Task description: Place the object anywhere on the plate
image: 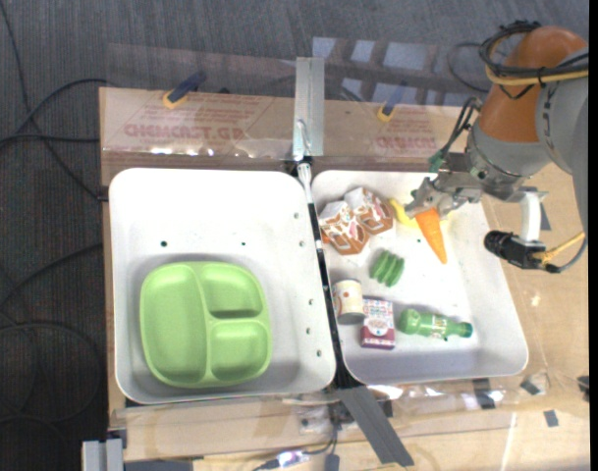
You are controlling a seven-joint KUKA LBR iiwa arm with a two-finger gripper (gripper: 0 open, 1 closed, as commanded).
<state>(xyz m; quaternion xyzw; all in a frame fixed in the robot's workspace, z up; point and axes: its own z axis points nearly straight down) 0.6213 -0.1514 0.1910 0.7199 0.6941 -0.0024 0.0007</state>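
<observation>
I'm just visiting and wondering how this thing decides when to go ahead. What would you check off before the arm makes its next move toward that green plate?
1. Plate in place: ok. The green plate lies flat in the left bin.
2. Plate free to receive: ok. Its three compartments hold nothing.
3. Object at the gripper: cannot tell. The gripper sits at the thick end of the orange carrot, but a firm hold is not visible.
4. Carrot lifted: cannot tell from this slanted view.
5. Neighbours apart: ok. The green bottle and small red carton lie well away from the carrot.
6. Path: not ok yet. The divider between the bins must be crossed.
</observation>
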